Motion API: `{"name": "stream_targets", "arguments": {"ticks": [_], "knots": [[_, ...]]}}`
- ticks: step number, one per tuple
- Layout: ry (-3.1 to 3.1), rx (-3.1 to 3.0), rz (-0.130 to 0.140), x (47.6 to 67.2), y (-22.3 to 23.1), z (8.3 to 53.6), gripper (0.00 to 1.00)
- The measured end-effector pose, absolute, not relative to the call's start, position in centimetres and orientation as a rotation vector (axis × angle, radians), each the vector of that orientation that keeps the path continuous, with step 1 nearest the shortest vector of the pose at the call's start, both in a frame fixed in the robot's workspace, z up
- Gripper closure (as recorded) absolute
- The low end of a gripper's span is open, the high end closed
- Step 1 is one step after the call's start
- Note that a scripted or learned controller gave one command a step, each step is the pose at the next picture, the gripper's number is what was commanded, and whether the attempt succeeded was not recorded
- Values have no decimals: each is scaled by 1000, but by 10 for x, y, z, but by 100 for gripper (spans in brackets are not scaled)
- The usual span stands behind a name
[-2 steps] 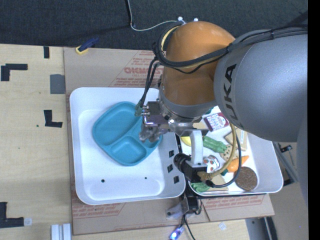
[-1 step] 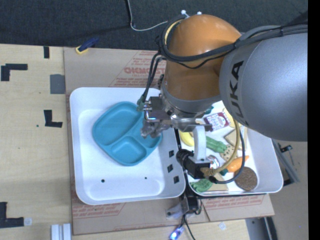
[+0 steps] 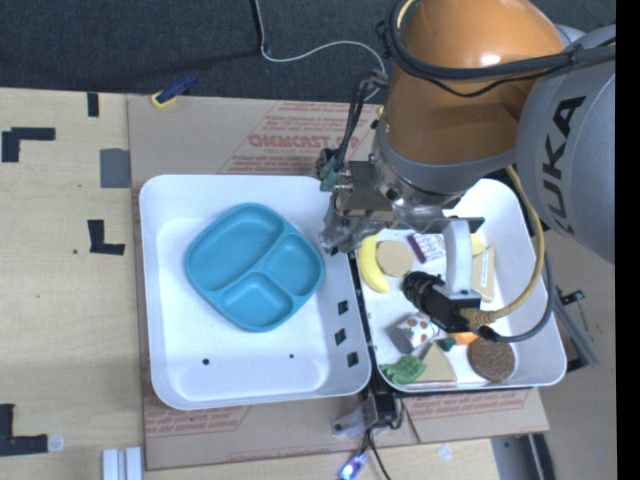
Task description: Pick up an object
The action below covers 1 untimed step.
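Note:
A blue divided plate [image 3: 255,266] lies alone in the left bin [image 3: 170,368]. The right bin [image 3: 540,368] holds a yellow banana [image 3: 372,268], a round tan biscuit [image 3: 396,258], a purple packet [image 3: 428,245], a white block [image 3: 459,258], a pale yellow slab [image 3: 486,271], a grey and white cube [image 3: 412,332], a green leafy piece [image 3: 404,371], a tan cracker [image 3: 438,366] and a brown round cookie [image 3: 492,359]. My gripper [image 3: 340,226] hangs low over the ridge between the bins, just left of the banana. The orange wrist hides the right bin's far part.
Both bins rest on a cardboard sheet [image 3: 230,138] on the wooden bench. A white cable [image 3: 300,53] runs across the dark floor behind. The grey arm [image 3: 580,138] covers the upper right.

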<state>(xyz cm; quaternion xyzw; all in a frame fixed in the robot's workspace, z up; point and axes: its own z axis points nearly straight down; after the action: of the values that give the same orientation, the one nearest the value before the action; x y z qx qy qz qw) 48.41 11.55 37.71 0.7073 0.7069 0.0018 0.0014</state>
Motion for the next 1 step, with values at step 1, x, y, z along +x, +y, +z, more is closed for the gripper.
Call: {"name": "stream_targets", "arguments": {"ticks": [1], "knots": [[2214, 2227, -2, 484, 49, 384, 100]]}}
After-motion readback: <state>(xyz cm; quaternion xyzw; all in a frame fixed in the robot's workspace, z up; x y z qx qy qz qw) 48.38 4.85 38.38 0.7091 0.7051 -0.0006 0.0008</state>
